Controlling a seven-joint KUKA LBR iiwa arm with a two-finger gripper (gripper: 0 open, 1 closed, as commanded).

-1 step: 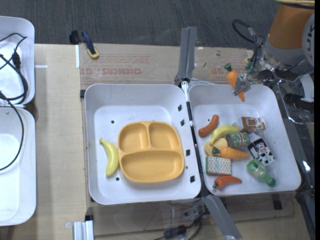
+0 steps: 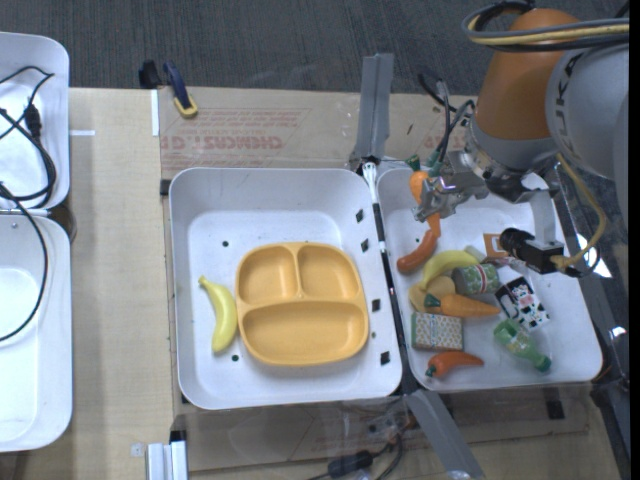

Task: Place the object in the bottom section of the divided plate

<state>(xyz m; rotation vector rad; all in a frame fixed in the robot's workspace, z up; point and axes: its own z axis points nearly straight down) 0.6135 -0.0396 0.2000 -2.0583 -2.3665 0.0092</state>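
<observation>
Camera view, from above the bench (image 2: 120, 268): a reddish sausage-shaped toy (image 2: 418, 251), the likeliest object for the task, lies slantwise at the upper left of the right bin (image 2: 580, 363), just beside the divider. It looks light, smooth and probably slippery plastic; a grip across its narrow middle would seem safest. Directly above it hangs the tool (image 2: 437, 196), which appears to carry something small and orange at its tip, though whether it is clenched or released cannot be told. Below the sausage sits a heap of toy food: a yellow banana (image 2: 448, 264), a carrot (image 2: 460, 305), a green bottle (image 2: 522, 348). In the left bin (image 2: 190, 218), the divided plate (image 2: 300, 303) waits with its wide bottom section bare, a second banana (image 2: 221, 313) beside it
</observation>
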